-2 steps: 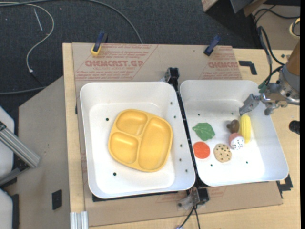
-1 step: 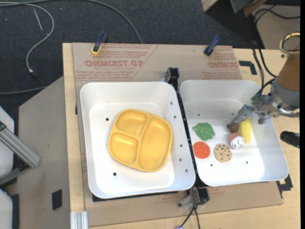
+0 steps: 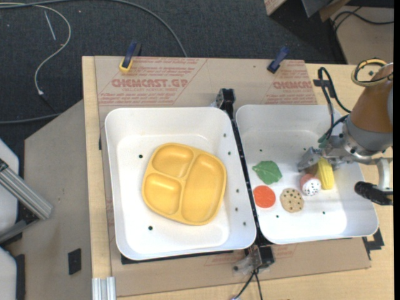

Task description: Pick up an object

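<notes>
The lower edge of the view is taken up by the cardboard-covered bench (image 3: pixel 187 274), on which two shallow white bins are seated side by side. In the left bin (image 3: pixel 119 167) a yellow three-compartment plate (image 3: pixel 184 183) is laid flat, roughly at the centre of the floor. In the right bin (image 3: pixel 350 220) the loose objects are grouped in the middle of the floor: a speckled tan cookie (image 3: pixel 291 200) is placed nearest the front rim, with a flat orange-red disc (image 3: pixel 264 196) just beside it on the side of the left bin. A small red-and-white object (image 3: pixel 310 185) is positioned just behind the cookie, and a yellow corn-cob-shaped piece (image 3: pixel 325 173) is touching it or very nearly so. A green leaf-shaped piece (image 3: pixel 267 171) is located behind the disc. The gripper (image 3: pixel 315 159) is lowered over the far end of the yellow piece; whether the jaws are spread or pressed together cannot be told, since the tips are blurred and partly hidden by the wrist. The grey arm (image 3: pixel 369 120) with its orange band is seen entering above the right bin's far side. Two blue clamps (image 3: pixel 130 55) are fixed at the bench's far edge.
</notes>
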You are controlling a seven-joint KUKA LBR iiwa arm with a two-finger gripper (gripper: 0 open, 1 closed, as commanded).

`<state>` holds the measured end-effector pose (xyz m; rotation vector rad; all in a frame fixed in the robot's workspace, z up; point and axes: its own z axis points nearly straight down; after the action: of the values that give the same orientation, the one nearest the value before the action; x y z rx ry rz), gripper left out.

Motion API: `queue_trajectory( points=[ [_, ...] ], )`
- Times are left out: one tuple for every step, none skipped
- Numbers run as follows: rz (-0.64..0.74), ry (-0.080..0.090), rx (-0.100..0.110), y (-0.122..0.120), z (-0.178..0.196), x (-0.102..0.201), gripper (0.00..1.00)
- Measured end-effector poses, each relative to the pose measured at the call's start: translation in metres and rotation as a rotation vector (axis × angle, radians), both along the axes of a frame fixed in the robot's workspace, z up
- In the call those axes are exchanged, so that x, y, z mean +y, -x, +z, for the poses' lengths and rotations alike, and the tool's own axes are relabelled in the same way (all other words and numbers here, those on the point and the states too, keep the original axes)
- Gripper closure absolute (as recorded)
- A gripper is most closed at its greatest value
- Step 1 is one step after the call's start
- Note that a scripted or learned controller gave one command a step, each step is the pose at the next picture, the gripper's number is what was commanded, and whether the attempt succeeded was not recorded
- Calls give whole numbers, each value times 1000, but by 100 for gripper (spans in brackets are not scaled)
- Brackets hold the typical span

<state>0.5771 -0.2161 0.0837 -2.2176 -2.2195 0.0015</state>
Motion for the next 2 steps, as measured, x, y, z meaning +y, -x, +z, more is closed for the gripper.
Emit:
queue_trajectory(
  points=[
    [0,1,-5,-1,14,0,100],
    [-1,3,-6,-1,74,-7,100]
  ],
)
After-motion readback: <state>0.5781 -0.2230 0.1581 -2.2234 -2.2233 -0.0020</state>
